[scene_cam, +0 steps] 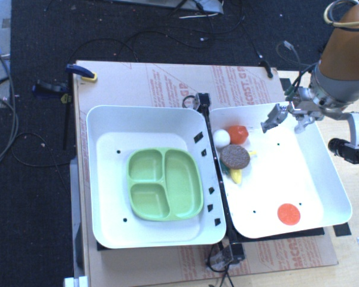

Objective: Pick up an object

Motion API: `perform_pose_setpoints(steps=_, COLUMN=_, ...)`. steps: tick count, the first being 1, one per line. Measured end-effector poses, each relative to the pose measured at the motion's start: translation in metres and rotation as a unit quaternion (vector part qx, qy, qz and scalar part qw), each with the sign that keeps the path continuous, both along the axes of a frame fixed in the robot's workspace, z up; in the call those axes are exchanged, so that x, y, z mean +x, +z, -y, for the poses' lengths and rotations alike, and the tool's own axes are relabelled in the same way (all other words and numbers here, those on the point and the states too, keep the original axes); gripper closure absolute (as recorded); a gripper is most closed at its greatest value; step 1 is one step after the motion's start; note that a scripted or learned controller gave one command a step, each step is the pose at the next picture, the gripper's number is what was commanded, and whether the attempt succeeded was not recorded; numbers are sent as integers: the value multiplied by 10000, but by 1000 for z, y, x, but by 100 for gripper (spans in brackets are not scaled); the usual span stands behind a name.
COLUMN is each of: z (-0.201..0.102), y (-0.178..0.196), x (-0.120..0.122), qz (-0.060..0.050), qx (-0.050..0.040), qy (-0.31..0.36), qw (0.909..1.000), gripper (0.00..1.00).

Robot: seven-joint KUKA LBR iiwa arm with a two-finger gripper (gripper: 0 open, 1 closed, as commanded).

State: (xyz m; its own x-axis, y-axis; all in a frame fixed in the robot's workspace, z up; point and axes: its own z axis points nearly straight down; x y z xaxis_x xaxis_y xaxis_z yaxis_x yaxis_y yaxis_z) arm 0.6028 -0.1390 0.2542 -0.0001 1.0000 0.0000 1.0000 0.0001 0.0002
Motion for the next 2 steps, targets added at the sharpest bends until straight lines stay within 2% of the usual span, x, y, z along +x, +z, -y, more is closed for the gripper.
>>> perform_pose_setpoints(steps=1, z=6, y=-149, x=11, qz=25, qx=-4, qy=5, qw=10000, gripper=0)
perform_pose_setpoints(steps=2, z=-1, y=-141, x=-25, qz=-1, qx=1, qy=-3, qw=10000, gripper=0)
